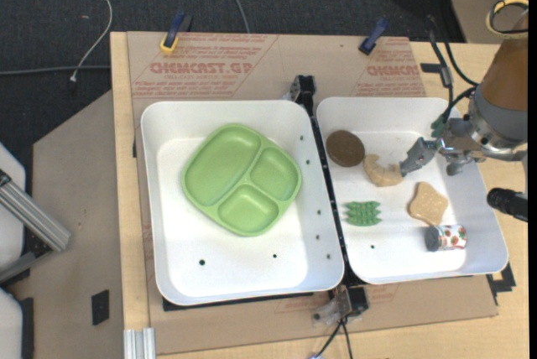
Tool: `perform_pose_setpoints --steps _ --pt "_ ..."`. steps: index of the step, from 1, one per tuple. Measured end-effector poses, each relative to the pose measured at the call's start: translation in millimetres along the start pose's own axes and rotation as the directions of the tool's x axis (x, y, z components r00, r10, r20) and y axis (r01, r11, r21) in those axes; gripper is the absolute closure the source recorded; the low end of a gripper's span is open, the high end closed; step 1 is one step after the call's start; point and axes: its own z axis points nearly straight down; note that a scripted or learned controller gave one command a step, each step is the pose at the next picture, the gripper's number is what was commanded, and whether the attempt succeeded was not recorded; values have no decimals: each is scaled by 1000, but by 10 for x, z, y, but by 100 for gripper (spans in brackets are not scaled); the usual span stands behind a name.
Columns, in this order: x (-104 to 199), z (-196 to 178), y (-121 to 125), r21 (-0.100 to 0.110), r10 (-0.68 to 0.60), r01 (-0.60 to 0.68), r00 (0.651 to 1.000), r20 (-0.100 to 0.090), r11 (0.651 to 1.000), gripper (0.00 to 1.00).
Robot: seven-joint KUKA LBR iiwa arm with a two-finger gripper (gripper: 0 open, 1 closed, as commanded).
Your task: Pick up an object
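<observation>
Small can [445, 237] at right bin's [369, 265] front; tan piece [383, 174] just left of claw [432, 154], whose grip state is unclear.

Grey arm [503, 97] entering from right, gripper [436, 154] angled leftward, low

The arm [510, 89] is cut off by the right edge. The print on the small object [446, 237] in the right bin [394, 269] is too small to read.
</observation>
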Motion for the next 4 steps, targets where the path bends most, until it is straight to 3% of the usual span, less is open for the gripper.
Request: perform_pose_setpoints --steps 1,3,4 --pt "4 -75 30 -14 -3 3 1000 3 1000 0" --pt "-14 1106 150 -11 -4 4 1000 1 1000 0" --pt "-18 1136 165 -17 -3 3 1000 3 1000 0"
